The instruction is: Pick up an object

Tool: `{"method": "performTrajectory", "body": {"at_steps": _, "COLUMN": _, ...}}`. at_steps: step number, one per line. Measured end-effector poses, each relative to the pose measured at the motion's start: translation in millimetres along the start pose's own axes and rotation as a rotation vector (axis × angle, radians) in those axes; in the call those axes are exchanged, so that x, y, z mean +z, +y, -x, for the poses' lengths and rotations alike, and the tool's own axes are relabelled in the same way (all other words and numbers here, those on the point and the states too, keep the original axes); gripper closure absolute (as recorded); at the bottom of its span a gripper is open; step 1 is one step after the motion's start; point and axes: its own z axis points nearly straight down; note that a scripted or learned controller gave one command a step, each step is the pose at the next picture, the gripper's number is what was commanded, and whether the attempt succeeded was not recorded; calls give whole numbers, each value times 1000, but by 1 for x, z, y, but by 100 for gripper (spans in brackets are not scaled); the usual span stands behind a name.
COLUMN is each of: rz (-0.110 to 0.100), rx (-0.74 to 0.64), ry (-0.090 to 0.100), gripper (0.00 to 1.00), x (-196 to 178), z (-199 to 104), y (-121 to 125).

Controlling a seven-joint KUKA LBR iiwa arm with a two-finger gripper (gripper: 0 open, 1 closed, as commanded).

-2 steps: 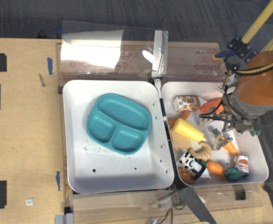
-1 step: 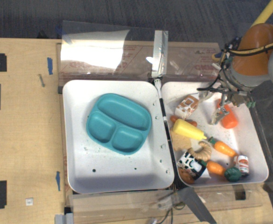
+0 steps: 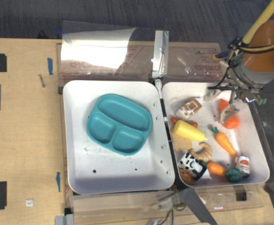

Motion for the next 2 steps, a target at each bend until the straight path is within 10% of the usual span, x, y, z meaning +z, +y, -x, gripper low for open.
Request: {"method": "performTrajectory", "body": {"at_steps": 2, "rz": -17, "rx": 199, "ry": -1, "gripper": 0, "x": 7, "z": -91, "y": 49}}
